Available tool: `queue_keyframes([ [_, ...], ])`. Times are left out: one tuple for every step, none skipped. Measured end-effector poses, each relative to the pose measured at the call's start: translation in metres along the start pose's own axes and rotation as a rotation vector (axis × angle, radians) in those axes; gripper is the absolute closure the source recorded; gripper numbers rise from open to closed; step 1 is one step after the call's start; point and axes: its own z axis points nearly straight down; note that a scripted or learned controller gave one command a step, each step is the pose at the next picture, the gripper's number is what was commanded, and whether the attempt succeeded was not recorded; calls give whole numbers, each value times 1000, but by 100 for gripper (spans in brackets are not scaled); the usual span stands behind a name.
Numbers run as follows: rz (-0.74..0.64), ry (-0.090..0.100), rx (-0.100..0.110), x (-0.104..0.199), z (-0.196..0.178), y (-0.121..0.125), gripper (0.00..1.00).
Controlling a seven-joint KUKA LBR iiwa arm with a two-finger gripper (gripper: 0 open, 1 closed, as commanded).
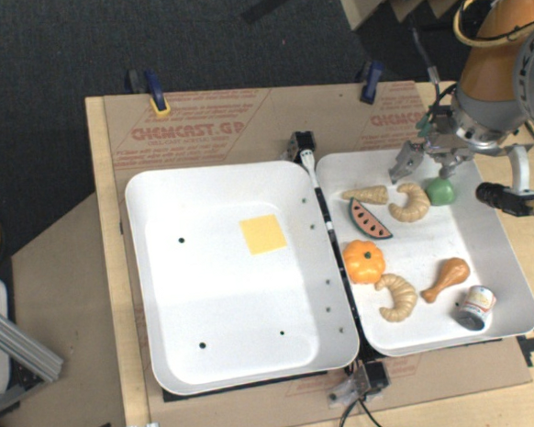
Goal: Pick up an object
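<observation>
A small green object [441,191], rounded and smooth like a toy apple or lime (too small to tell which), lies near the far right corner of the right bin [501,263]. It touches or nearly touches the outer end of a tan croissant [410,202] curled just beside it. The hand [433,154] hangs directly above and behind the green piece, its two metal fingers [404,163] splayed apart, one reaching out toward the left over the bin floor, the other above the green piece; nothing sits between them.

Left of that croissant lie a pale, knobbly bread-like piece [366,194] and a watermelon slice [368,218], red with dark seeds and a dark rind. Nearer the camera sit an orange pumpkin [364,260] with a green stem, a second croissant [400,295], a brown chicken drumstick [445,279] and a small tin can [474,308] lying tilted near the front right corner.

The left bin [163,290] holds a flat yellow square [263,234], well apart from everything else. Both bins rest side by side on a brown board [241,118] on the surface, held at the far edge by two blue clamps [155,90].
</observation>
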Motion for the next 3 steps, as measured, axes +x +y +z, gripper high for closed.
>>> queue_keyframes([
  [-4, 1, -8, 92, -34, 6, 0],
  [-2, 2, 4, 187, -31, -67, 0],
  [-3, 2, -20, 250, -169, -52, 0],
])
